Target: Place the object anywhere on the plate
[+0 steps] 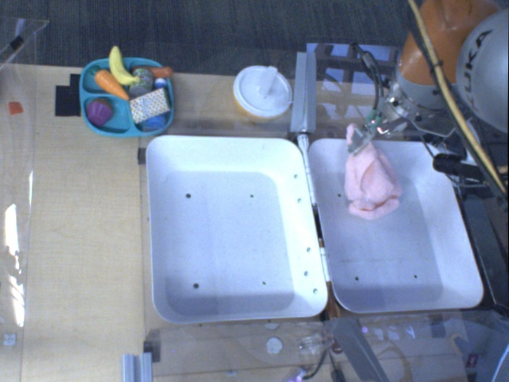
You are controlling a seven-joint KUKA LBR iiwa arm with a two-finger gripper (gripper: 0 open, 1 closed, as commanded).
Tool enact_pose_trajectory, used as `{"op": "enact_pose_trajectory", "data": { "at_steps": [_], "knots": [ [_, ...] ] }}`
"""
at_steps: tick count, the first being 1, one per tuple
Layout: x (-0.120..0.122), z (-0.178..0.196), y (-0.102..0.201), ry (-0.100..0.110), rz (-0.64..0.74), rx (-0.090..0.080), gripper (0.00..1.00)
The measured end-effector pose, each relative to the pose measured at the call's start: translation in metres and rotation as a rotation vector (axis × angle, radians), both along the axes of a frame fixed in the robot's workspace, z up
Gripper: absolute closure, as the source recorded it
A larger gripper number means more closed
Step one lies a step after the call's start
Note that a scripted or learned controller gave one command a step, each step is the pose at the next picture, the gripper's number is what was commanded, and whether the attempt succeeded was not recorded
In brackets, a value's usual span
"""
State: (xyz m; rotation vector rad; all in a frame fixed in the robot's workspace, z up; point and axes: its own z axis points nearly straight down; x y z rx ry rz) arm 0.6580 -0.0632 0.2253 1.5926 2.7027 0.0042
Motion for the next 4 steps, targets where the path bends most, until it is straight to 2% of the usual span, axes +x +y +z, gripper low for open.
{"op": "enact_pose_trajectory", "data": {
  "at_steps": [1,2,3,4],
  "knots": [
    [0.000,0.000,0.048,0.001,0.404,-0.001,1.00],
    [-0.010,0.011,0.098,0.000,0.807,-0.002,1.00],
    [-0.020,0.016,0.146,-0.001,1.067,-0.003,1.00],
    [-0.036,0.005,0.194,-0.003,1.071,-0.003,1.00]
  ]
}}
